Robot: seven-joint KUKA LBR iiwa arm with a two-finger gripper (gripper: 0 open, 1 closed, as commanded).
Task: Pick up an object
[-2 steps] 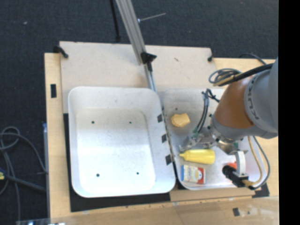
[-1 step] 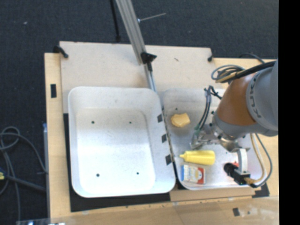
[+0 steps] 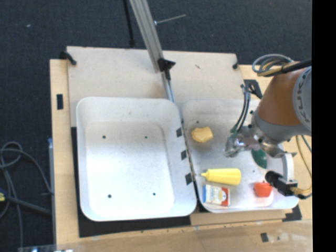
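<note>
Along the right white bin's point(image 3: 210, 109) front lie a yellow plastic bottle with a red cap point(image 3: 222, 176), a small red-and-white carton point(image 3: 216, 195) just before it, and a small orange-red object point(image 3: 262, 189). A rounded yellow lump point(image 3: 202, 135) sits farther back. The gripper point(image 3: 234, 145) hangs between them; its grip cannot be told. Left, the other white bin point(image 3: 89, 114).

Grey arm with orange band point(image 3: 281, 106) reaches in from right, over right-hand shallow white bin point(image 3: 210, 109). Metallic pincer point(image 3: 234, 145) hangs above bin's middle, nothing seen between its parts. Pale yellow rounded lump point(image 3: 202, 135) lies near bin's left wall, apart from pincer. Yellow squeeze bottle with red cap point(image 3: 222, 176) lies on its side toward front; small red-and-white carton point(image 3: 216, 195) just in front of it. Small orange-red object point(image 3: 263, 189) sits at front right. Green piece point(image 3: 259, 157) partly hidden under wrist. Left-hand shallow white bin point(image 3: 84, 140) adjoins it on light wooden counter point(image 3: 105, 72).
</note>
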